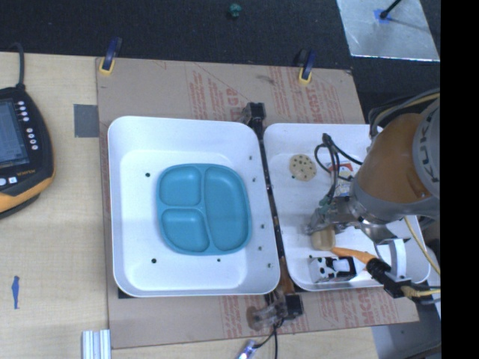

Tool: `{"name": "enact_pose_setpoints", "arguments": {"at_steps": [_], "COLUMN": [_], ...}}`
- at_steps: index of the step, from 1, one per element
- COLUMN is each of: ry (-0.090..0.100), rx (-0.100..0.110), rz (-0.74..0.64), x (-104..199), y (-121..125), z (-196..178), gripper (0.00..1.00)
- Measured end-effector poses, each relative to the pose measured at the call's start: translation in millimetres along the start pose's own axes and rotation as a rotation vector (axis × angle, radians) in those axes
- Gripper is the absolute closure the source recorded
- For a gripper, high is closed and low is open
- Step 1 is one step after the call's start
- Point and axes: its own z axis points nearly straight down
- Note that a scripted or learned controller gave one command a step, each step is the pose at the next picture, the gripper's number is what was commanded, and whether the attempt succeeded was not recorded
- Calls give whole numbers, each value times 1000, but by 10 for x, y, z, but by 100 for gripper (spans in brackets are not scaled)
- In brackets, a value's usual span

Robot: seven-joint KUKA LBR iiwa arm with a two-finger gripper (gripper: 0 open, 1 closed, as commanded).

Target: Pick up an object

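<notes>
One orange carrot lengthwise left-right in right bin; jaws' state unclear.

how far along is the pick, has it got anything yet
Done: the arm has reached into the right bin, with its tool low beside a small tan piece. In hand: nothing visibly lifted. Left: securing and raising an object; the blue divided plate lies alone in the left bin.

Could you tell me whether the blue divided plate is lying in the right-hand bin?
No, the blue divided plate lies in the left bin.
</notes>
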Motion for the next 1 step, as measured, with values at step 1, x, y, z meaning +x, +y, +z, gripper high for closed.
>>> {"name": "enact_pose_setpoints", "arguments": {"at_steps": [1], "ry": [2], "rx": [-3], "rz": [4], "x": [521], "y": [816], "z": [-911], "gripper": [100]}}
